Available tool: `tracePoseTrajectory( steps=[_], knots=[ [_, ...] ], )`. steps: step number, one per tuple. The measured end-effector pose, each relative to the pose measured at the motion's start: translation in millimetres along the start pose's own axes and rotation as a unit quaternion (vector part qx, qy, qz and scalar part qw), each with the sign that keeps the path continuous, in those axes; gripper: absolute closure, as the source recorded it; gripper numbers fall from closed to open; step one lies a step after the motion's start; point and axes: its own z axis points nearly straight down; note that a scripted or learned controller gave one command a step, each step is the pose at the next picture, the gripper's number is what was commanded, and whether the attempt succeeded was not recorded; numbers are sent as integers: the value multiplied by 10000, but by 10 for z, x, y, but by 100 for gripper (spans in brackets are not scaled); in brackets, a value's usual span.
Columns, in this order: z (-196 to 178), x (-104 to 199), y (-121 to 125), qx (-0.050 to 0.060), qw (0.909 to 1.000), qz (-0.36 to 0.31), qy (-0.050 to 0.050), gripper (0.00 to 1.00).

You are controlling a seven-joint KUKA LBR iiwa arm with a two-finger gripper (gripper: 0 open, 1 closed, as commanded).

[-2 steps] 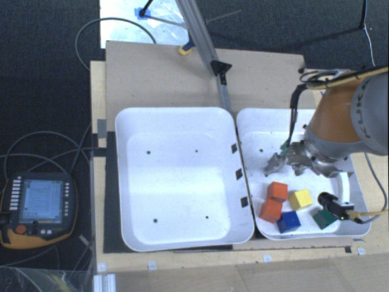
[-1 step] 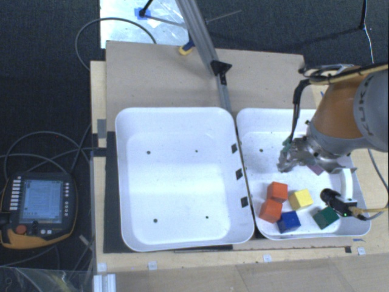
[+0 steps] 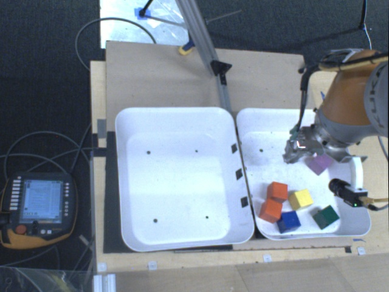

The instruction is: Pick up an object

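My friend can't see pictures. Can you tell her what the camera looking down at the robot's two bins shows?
A grey and orange robot arm reaches from the right, its gripper over the right bin, beside a purple block. Nearer the front of that bin sit two orange blocks, a yellow block, a blue block and a green block.

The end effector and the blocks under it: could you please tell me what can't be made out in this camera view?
- End effector: seen from above, the wrist covers its fingers, so open or shut can't be told.
- Purple block: partly hidden under the arm; whether it is gripped is unclear.
- Arm: cut off by the right edge.
- Handheld screen: text too small to read.
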Motion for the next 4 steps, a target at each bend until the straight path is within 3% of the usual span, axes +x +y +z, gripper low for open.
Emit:
tracePoseTrajectory(
  steps=[2, 4],
  knots=[
    [-868, -21, 36, -6, 10000, 1, -2, 100],
    [-939, 1002, 347, 10, 10000, -33, 13, 100]
  ],
)
